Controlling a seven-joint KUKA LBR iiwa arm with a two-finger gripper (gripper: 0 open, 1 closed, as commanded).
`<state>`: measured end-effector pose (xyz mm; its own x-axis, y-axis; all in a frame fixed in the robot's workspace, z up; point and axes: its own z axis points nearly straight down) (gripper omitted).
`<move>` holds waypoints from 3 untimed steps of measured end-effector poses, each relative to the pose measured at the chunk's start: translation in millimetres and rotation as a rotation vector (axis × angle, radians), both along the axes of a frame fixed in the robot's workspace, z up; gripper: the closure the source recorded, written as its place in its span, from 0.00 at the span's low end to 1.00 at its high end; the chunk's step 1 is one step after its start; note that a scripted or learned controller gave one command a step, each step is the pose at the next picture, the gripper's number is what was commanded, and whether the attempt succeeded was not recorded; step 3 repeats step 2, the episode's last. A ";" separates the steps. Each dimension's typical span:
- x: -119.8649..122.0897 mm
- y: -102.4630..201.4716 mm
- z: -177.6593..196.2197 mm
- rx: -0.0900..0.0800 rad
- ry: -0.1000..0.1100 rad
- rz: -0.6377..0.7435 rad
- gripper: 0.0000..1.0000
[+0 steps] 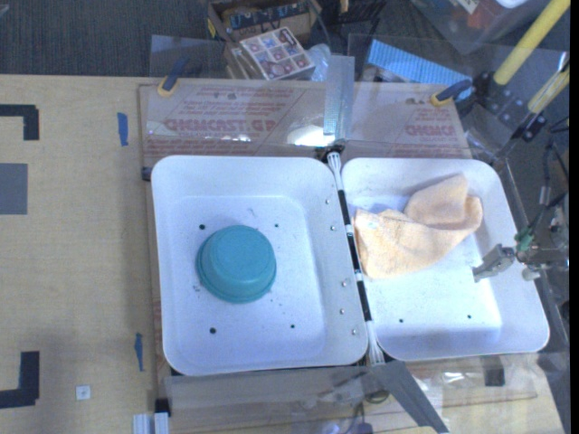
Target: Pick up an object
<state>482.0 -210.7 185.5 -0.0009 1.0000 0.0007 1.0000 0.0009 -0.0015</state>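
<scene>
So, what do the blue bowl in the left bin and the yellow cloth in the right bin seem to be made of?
The teal-blue bowl, lying upside down, looks like moulded plastic: one even colour, smooth surface, soft matte sheen, rounded rim. The yellow-orange cloth looks like soft woven or terry fabric: it lies crumpled in loose folds with a dull, slightly fuzzy surface. The exact fibre cannot be told.

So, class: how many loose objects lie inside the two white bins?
2. A teal bowl sits upside down in the left bin. A crumpled orange cloth lies in the right bin, against the divider. Something small could be hidden under the cloth.
</scene>
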 end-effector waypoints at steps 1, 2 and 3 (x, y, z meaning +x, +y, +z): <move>77.4 -13.0 -19.7 -0.002 -0.003 -0.092 0.00; 27.9 11.2 30.3 0.000 -0.001 0.234 0.00; 27.9 11.2 30.3 0.000 -0.001 0.234 0.00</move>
